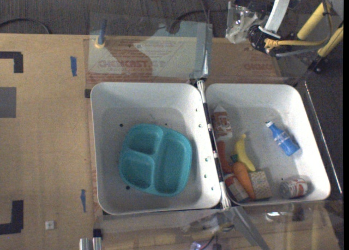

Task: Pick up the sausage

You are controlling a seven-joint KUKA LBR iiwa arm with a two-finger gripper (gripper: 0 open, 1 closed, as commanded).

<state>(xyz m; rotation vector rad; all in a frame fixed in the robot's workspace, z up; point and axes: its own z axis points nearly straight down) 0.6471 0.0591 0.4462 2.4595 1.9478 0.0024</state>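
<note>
Sausage [224,157]: slim, reddish-brown, partly hidden.

The big brown bench [43,134] holds two white bins side by side — the left bin [103,101] and the right bin [311,118]. Blue tape bits [73,66] stick on it too.

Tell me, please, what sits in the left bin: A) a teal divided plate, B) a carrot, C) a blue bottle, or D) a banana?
A: the teal divided plate lies alone in the left bin, while the blue bottle, banana and carrot lie in the right bin.
</note>
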